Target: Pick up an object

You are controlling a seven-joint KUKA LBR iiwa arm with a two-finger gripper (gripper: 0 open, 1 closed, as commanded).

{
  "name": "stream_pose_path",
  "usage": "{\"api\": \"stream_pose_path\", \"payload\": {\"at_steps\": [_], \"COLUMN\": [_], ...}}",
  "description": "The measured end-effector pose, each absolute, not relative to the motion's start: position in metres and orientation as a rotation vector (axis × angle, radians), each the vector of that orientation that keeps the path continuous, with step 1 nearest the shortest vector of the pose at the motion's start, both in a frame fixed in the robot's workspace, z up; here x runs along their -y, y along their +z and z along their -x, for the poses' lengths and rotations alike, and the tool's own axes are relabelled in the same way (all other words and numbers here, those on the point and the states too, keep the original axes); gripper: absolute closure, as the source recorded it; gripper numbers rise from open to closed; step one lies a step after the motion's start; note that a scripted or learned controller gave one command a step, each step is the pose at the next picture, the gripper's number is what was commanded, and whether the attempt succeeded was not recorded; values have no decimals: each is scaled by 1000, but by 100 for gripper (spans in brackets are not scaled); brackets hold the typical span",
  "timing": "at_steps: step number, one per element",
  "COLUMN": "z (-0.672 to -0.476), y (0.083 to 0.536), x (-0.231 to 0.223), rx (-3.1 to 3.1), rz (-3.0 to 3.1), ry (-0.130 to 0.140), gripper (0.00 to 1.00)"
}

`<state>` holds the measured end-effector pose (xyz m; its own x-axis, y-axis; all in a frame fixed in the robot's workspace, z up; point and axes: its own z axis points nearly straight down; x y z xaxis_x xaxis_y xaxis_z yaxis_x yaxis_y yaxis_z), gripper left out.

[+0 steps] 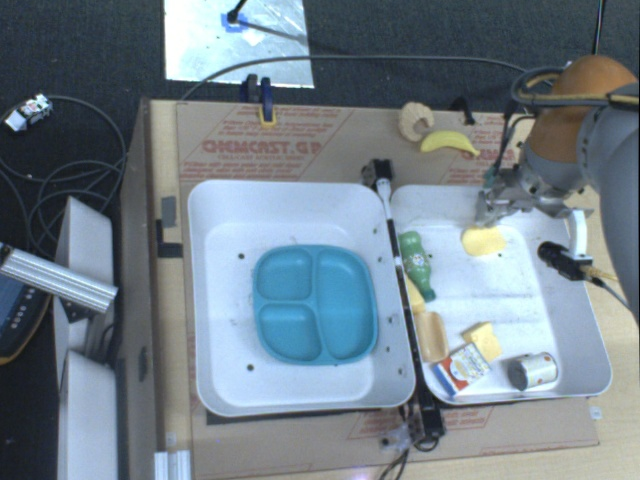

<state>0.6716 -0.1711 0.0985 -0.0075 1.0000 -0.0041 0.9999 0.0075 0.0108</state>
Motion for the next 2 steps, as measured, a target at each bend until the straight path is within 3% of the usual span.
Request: {"api": "stream_pose_path", "payload": {"at_steps": [1, 2], "z": [-671, -652], "y": [98, 85], "x": [171, 168], "rx": [-2223, -2222], "rz": [-2205, -2217], "ry": [7, 1], "gripper": [0, 0]}}
